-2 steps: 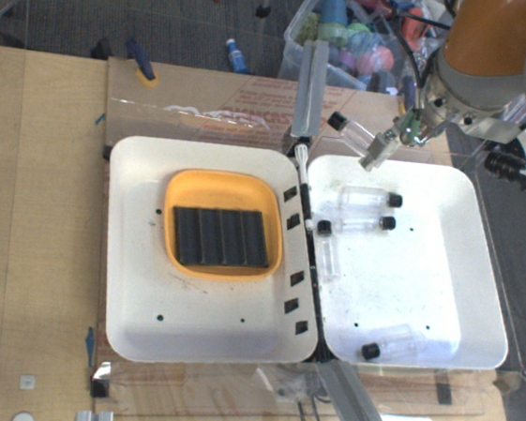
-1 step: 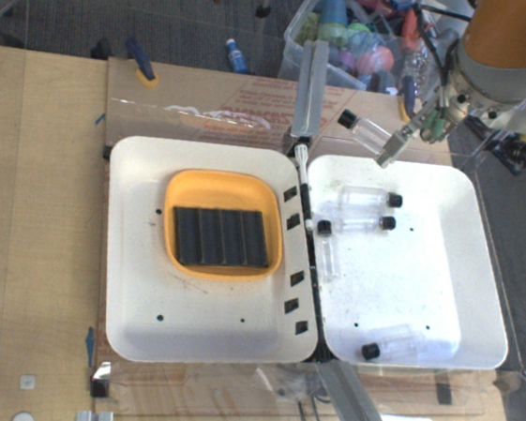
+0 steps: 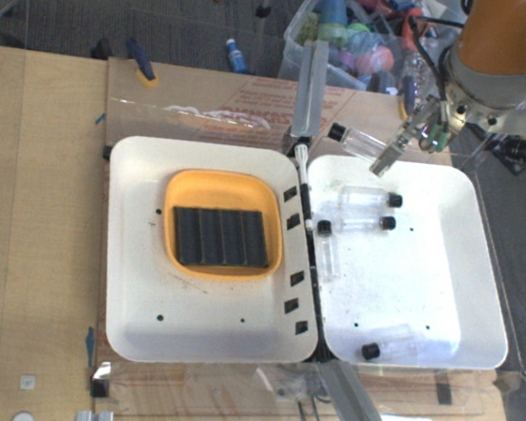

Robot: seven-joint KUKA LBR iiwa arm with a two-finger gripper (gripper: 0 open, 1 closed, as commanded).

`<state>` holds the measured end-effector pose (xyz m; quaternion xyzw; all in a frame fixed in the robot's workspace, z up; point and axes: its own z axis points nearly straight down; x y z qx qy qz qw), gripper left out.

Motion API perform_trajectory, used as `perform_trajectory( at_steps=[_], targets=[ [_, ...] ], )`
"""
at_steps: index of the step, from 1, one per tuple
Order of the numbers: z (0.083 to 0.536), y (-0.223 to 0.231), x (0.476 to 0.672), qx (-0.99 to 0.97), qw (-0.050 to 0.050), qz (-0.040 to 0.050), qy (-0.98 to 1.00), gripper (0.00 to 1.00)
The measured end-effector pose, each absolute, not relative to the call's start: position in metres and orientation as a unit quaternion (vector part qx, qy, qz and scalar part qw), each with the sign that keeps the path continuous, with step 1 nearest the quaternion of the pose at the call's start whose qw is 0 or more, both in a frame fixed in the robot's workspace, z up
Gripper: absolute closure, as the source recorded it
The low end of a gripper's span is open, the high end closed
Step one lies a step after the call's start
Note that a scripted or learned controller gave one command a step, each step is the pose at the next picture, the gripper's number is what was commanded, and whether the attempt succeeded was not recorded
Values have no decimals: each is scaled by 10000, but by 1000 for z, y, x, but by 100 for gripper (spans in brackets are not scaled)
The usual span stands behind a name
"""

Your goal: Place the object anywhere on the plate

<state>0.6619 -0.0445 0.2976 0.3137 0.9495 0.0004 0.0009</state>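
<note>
You have one orange plate (image 3: 223, 191) in the left bin (image 3: 129, 312), carrying one black ridged block (image 3: 220, 238). Five clear capped tubes lie around the right bin (image 3: 479, 305); one (image 3: 358, 139) sits pinched in the tool (image 3: 389, 156) above its far rim.

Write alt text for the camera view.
The gripper holds a clear black-capped vial above the right bin's far edge. More vials lie in that bin; the left bin holds an orange plate carrying a dark ridged block.
</note>
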Motion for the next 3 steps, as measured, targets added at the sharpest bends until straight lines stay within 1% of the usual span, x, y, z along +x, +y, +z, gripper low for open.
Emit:
perform_trajectory(
  at_steps=[1,2,3],
  targets=[
    [341,-67,657,1962,48,8,9806,100],
    [348,-80,661,1684,49,7,9857,100],
    [415,-191,658,1526,50,-2,9883,100]
  ],
)
